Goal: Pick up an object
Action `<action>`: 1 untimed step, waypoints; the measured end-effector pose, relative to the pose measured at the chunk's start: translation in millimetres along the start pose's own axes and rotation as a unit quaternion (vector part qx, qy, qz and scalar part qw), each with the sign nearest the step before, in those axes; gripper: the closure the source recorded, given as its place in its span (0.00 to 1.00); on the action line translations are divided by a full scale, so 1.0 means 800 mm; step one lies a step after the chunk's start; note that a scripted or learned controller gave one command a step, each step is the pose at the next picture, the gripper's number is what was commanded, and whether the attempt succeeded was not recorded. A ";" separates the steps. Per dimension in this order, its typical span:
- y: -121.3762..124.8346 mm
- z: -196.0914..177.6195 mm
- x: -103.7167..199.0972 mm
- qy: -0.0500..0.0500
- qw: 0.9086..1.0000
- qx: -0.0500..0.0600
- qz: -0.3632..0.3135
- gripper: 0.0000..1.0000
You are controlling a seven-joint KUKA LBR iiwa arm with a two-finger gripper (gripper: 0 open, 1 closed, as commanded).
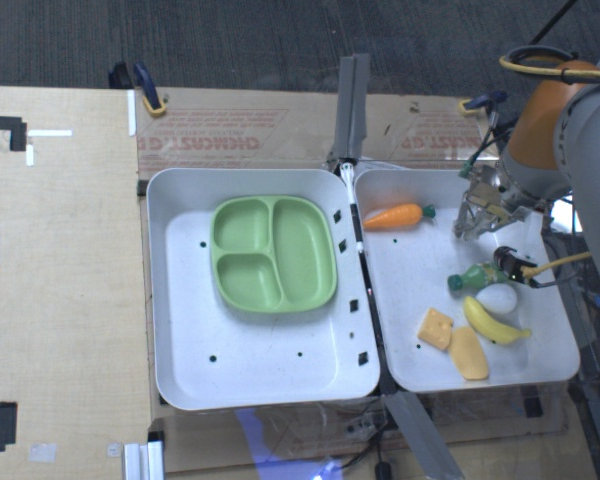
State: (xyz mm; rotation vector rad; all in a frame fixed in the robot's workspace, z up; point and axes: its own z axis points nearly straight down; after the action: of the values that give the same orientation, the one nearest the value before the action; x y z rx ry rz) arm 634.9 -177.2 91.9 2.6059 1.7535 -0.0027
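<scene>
The right bin [410,363] holds an orange carrot [393,217] near its back left. A green bottle-shaped toy [474,277], a white round object [498,297], a yellow banana [493,321], a cheese cracker [435,329] and an orange-yellow slice [469,354] lie toward its front right. My gripper [473,224] hangs over the bin's back right part, to the right of the carrot and above the green toy. Nothing shows between its fingers.
The left bin [180,358] carries a green divided plate [274,254]. A metal divider post [351,108] rises between the bins at the back. Cables run along the right bin's right side [550,264]. Wooden bench surface [55,298] lies to the left.
</scene>
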 end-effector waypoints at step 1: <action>0.039 0.000 -0.017 0.000 0.975 0.000 0.220 1.00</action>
State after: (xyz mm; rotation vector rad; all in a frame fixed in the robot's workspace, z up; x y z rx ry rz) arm 658.8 -201.2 91.9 2.9283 1.1369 -0.0034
